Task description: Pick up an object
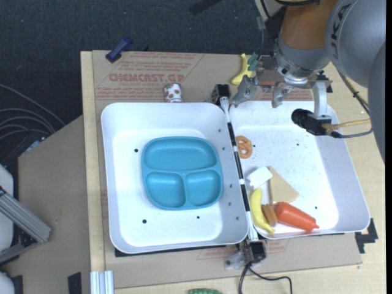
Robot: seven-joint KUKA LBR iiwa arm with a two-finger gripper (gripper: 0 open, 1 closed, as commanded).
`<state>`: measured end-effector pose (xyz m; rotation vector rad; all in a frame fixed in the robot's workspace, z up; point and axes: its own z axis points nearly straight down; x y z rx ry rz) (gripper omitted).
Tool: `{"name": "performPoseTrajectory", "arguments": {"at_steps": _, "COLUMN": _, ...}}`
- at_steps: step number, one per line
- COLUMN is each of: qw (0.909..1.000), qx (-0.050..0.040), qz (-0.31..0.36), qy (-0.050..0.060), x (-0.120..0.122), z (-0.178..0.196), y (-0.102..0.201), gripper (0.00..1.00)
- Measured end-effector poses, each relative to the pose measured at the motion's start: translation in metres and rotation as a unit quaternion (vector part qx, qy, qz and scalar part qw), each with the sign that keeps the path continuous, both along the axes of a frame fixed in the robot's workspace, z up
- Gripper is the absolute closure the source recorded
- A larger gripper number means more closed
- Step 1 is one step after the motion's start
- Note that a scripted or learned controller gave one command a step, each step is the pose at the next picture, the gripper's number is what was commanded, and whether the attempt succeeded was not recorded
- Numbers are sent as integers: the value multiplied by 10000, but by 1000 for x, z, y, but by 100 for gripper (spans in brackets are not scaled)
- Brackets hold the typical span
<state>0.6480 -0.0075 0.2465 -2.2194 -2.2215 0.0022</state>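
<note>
The right bin (331, 164) holds several toy foods. A small pretzel (244, 146) lies near its left wall. Clustered at the front left corner are a white block (258, 176), a tan wedge (283, 190), a yellow banana (258, 211) and an orange carrot (296, 216). My gripper (262, 95) hangs over the far left edge of this bin, well behind the pretzel. Its fingers (245, 92) are spread open with nothing between them.
The left bin (122, 133) carries a blue divided tray (182, 171). On the cardboard behind the bins lie a small spotted toy (173, 92), a blue object (119, 49) and a yellow item (244, 70). A black fitting (309, 121) with a cable hangs off the wrist over the right bin.
</note>
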Motion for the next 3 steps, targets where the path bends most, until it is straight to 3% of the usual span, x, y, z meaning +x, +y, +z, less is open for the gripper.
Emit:
{"name": "performPoseTrajectory", "arguments": {"at_steps": 1, "qw": 10000, "qx": 1, "qz": -10, "qy": 4, "x": 18, "z": -62, "y": -16, "gripper": 0}}
{"name": "performPoseTrajectory", "arguments": {"at_steps": 2, "qw": 10000, "qx": -3, "qz": -5, "qy": -11, "x": 19, "z": -51, "y": -16, "gripper": 100}}
{"name": "performPoseTrajectory", "arguments": {"at_steps": 3, "qw": 10000, "qx": -2, "qz": -5, "qy": -9, "x": 19, "z": -52, "y": -15, "gripper": 0}}
